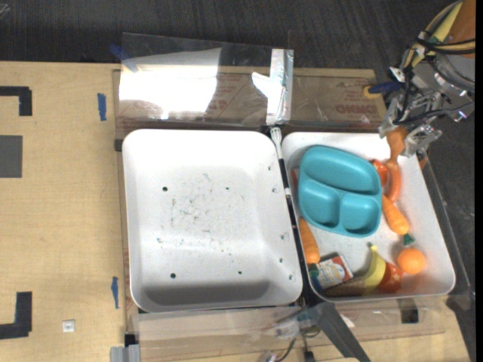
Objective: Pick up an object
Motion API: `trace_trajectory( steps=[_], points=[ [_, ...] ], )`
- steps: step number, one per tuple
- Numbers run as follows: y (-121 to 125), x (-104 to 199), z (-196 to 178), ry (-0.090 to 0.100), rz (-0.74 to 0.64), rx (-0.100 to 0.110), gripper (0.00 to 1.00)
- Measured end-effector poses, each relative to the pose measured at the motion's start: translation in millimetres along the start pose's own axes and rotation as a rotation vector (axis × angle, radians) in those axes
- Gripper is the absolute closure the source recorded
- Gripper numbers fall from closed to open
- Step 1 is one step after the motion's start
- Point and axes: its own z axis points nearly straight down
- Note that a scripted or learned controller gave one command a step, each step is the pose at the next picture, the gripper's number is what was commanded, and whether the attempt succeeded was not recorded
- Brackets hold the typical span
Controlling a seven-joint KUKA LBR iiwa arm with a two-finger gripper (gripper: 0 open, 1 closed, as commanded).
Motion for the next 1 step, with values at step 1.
trace_trajectory(
  steps=[1],
  points=[
    [52.6,45.9,53.3,0.005,-0.085,-0.006,1.00]
  ],
)
